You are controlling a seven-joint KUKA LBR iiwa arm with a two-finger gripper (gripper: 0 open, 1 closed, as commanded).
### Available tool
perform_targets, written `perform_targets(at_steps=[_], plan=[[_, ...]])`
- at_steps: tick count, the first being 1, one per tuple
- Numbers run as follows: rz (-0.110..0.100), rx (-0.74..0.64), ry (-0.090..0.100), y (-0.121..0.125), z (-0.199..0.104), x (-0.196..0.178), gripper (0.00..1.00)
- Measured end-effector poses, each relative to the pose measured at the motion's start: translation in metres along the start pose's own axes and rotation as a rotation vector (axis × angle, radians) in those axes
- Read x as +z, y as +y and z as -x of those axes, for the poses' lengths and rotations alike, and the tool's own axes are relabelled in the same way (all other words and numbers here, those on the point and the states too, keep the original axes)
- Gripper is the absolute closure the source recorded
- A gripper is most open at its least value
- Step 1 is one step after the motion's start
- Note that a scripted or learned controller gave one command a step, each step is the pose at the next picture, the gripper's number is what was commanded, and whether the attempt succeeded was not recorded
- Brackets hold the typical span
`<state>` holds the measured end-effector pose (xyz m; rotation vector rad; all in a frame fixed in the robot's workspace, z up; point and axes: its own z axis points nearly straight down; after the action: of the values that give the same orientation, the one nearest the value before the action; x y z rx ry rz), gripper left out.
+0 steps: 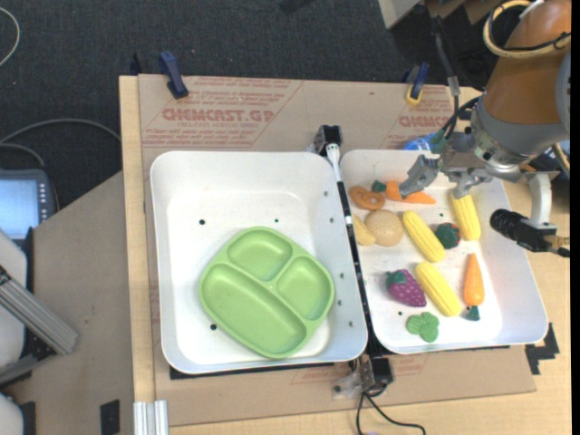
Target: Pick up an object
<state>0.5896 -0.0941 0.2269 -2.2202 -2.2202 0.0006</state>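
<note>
Gripper [441, 178] hangs with jaws spread, holding nothing, over right bin [517, 320]; corn cob [466, 216] just below-right, long axis near-vertical.

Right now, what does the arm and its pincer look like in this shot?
The arm is grey with a rounded orange band above the wrist. A yellowish cable loops near the orange section, and thin dark cables run along the wrist. The pincer has two grey metal fingers on a grey base.
</note>
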Motion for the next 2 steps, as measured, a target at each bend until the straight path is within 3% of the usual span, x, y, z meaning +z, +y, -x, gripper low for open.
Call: perform_targets(at_steps=[1, 2], plan=[[0.003, 0.001, -0.003, 0.060, 0.069, 0.035, 0.00], [-0.008, 0.002, 0.002, 0.004, 0.065, 0.148, 0.00]])
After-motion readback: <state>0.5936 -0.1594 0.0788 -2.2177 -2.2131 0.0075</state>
